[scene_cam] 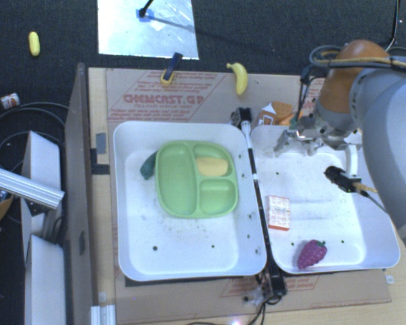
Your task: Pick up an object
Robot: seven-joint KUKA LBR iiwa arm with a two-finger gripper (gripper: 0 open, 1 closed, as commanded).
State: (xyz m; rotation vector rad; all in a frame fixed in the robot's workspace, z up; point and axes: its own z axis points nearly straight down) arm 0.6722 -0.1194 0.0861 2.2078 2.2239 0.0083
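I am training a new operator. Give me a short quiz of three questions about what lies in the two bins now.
1. In which compartment of the green divided plate does the yellow item lie? A upper right; B long left; C lower right.
2. True or false: the purple grape bunch lies on that plate.
3. Fill in: the gripper is above the view's ___ bin.
Key: 1 A; 2 false; 3 right.

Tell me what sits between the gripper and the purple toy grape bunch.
Nothing visible: bare floor of the right white bin separates the gripper from the purple toy grape bunch; the small red-and-white card lies beside that path.
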